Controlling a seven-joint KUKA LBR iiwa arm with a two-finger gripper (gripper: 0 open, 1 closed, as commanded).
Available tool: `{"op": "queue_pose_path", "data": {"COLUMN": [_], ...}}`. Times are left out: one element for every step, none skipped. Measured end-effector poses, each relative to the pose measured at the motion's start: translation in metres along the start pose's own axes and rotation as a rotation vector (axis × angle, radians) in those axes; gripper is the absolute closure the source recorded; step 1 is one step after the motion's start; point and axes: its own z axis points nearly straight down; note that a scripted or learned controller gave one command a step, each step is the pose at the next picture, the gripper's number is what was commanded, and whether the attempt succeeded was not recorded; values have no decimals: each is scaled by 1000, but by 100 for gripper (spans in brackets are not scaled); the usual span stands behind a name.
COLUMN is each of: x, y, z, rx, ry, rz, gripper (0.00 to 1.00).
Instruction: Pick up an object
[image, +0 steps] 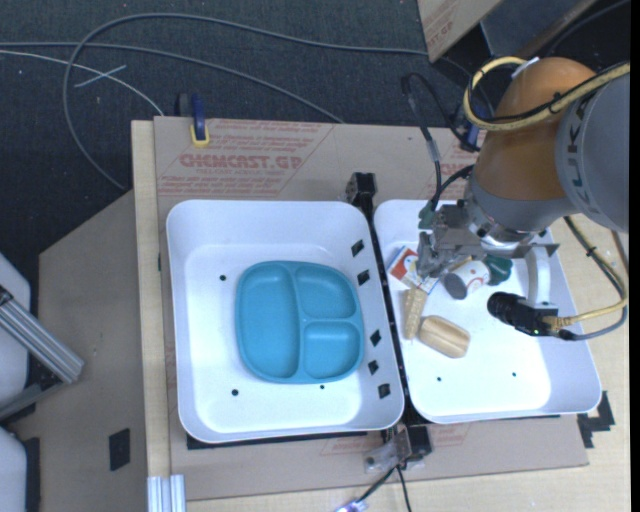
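Camera: one, fixed above the bench (150, 330), looking down at a slant. Distance: moderate; both white bins fall wholly within frame, the left bin (190, 250) near centre, the right bin (560, 390) toward the right edge. Margins: dark floor with cables across the top and left. Arm (560, 130) enters from the upper right, nearest the lens.
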Motion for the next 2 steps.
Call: {"op": "queue_pose_path", "data": {"x": [43, 105], "y": [3, 7], "z": [-2, 1], "rx": [-3, -3], "ry": [0, -1], "rz": [-2, -2], "gripper": [100, 100]}}
